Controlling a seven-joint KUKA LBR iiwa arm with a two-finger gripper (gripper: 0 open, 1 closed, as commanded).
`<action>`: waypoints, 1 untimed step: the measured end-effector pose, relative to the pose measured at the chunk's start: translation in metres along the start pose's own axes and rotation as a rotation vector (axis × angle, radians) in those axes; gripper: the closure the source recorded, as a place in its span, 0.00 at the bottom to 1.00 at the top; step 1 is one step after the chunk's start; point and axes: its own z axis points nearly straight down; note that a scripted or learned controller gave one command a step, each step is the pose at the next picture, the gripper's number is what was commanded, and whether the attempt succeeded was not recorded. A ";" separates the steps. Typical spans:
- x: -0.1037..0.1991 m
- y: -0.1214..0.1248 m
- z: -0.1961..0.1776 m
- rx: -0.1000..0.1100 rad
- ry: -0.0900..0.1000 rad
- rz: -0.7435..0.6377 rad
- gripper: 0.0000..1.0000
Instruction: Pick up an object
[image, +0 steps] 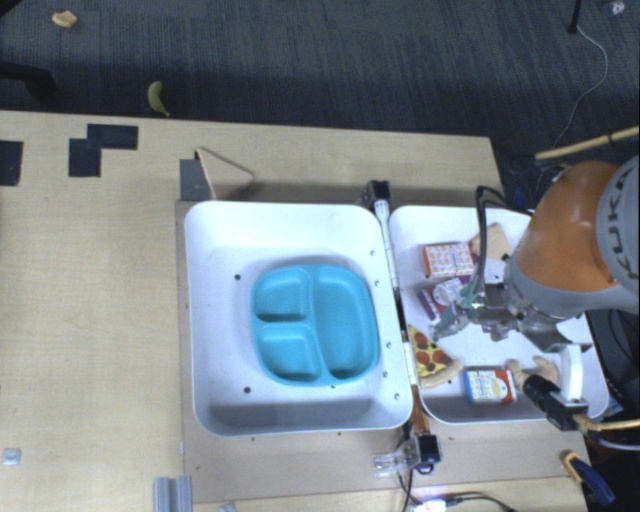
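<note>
My gripper hangs low in the right bin, coming in from the right under the grey and orange arm. It sits over a purple packet, which it partly covers. Just behind it lies a red and white box. A toy pizza slice rests in front of it by the bin's left wall. A small carton with an orange and blue label lies near the front edge. A tan piece shows at the back, half hidden by the arm.
The left bin holds a blue three-compartment tray. A ridge with a black-tipped rod divides the two bins. The wooden bench stretches away to the left.
</note>
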 end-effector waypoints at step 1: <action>-0.067 -0.002 0.062 0.003 -0.001 0.003 0.00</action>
